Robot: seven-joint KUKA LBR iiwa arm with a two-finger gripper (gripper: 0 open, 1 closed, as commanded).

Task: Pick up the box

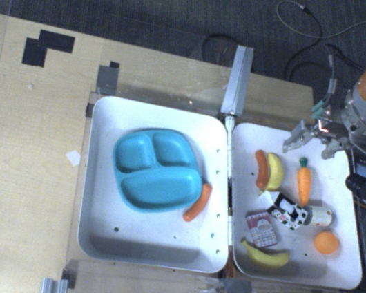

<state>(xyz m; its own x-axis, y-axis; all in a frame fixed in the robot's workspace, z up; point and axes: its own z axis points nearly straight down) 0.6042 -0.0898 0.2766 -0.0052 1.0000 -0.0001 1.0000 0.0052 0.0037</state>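
The gripper [316,136] is held with fingers apart over the right bin's [350,273] far edge, well short of the box [263,230].

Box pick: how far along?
Done: nothing visible yet; the box lies flat in the right bin, beside the banana and the cow-patterned bottle. In hand: the gripper hangs over the bin's far edge with its fingers apart and nothing between them. Left: move across to the box near the front, descend, grasp, lift.
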